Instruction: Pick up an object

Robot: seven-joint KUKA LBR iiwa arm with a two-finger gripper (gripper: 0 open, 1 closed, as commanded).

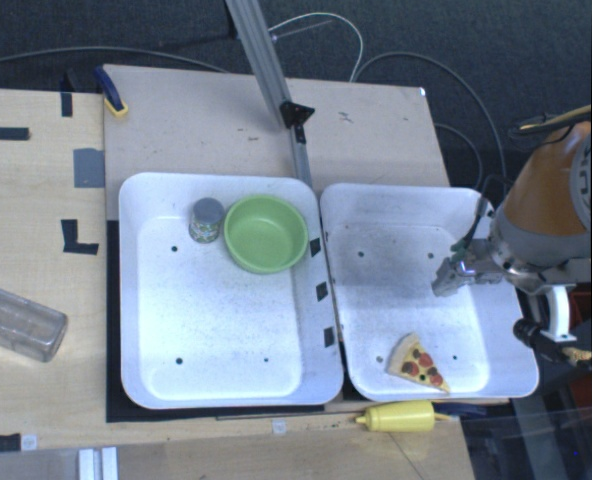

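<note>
Two white bins are set side by side on the counter (36, 198). In the left bin (156, 368), a green bowl (266, 233) is seen at the far edge, with a small grey can (206, 220) touching its left side. In the right bin (376, 218), a pizza slice (417, 361) lies near the front edge. The gripper (454, 276) is held over the right bin's right side, apart from the slice; whether the fingers are parted cannot be told.

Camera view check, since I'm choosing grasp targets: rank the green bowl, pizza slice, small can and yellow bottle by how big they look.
1. green bowl, clearly largest.
2. yellow bottle and pizza slice, too alike to rank; the bottle is longer, the slice wider.
3. small can, smallest.
</note>
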